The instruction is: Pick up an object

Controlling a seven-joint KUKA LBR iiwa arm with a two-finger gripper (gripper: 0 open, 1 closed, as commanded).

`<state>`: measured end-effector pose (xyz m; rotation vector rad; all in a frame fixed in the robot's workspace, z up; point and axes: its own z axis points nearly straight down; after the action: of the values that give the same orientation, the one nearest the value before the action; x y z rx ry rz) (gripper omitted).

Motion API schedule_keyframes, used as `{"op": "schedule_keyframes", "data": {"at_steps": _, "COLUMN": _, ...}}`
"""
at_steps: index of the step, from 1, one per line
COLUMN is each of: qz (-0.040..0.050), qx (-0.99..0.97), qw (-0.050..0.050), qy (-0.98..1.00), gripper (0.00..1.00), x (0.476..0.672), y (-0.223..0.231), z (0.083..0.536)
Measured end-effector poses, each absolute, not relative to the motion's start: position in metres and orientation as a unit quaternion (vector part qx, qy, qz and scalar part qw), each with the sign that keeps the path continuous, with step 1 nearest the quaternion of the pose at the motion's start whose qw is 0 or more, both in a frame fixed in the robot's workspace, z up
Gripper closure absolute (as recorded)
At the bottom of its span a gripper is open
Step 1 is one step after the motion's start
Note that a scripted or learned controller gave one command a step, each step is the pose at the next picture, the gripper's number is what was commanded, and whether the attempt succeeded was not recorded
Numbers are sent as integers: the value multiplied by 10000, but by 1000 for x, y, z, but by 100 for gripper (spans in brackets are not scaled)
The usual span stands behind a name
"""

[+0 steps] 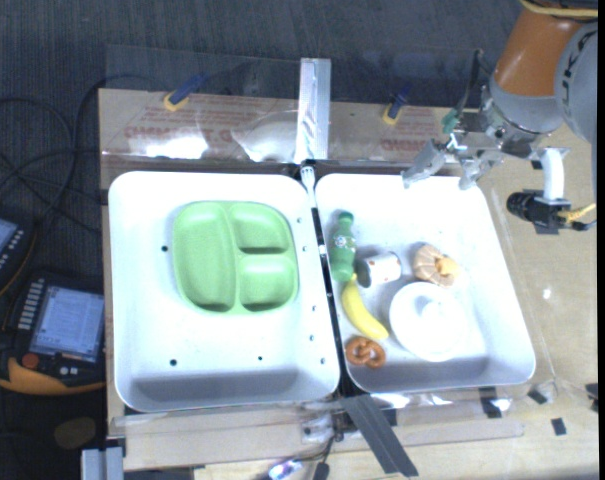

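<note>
Where hand [444, 168] hovers open: bottle [341, 247], banana [361, 310], bowl [429, 320] below.

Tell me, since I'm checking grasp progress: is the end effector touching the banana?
Apart. The camera view shows the end effector over the bin's far rim, with bare bin floor before the banana.

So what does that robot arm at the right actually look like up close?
The arm is a thick rounded tube, grey, with a broad orange band above the wrist. Dark cables loop over its top. At its end sits the gripper, a cluster of small metal parts with a bit of green, ending in two thin silvery jaws.
</note>
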<state>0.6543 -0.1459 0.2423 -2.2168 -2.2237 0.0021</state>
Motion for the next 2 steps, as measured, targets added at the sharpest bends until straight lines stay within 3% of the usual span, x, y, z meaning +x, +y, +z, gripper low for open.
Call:
{"op": "schedule_keyframes", "data": {"at_steps": 1, "qz": 6, "qx": -6437, "qw": 9, "qy": -7653, "gripper": 0, "x": 589, "y": -139, "z": 166}}
{"op": "schedule_keyframes", "data": {"at_steps": 2, "qz": -3, "qx": -5813, "qw": -2, "qy": -8137, "gripper": 0, "x": 595, "y": -181, "z": 107}}
